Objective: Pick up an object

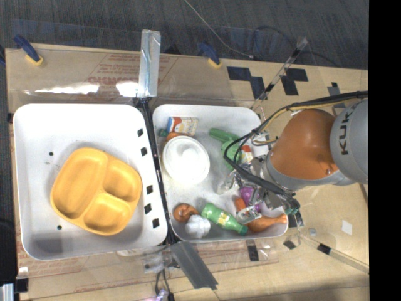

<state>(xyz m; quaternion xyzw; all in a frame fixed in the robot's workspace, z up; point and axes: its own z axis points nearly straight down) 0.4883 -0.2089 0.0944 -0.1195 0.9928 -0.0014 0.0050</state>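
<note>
We read "KU" in black letters on the grey arm (351, 144) at the right edge; the rest of the word is cut off. Red print on the cardboard behind the bins is too faint to read. A green bottle (223, 218) lies in the right bin (207, 113) near its front wall, long axis running left-right, slightly tilted down toward the right. The gripper (250, 190) sits low over the clutter just right of it; we cannot tell its state. A yellow divided tray (95, 190) rests in the left bin (31, 168).

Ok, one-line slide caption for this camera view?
KUKA arm lowered over the cluttered right bin; yellow divided tray sits in the left bin.
</note>
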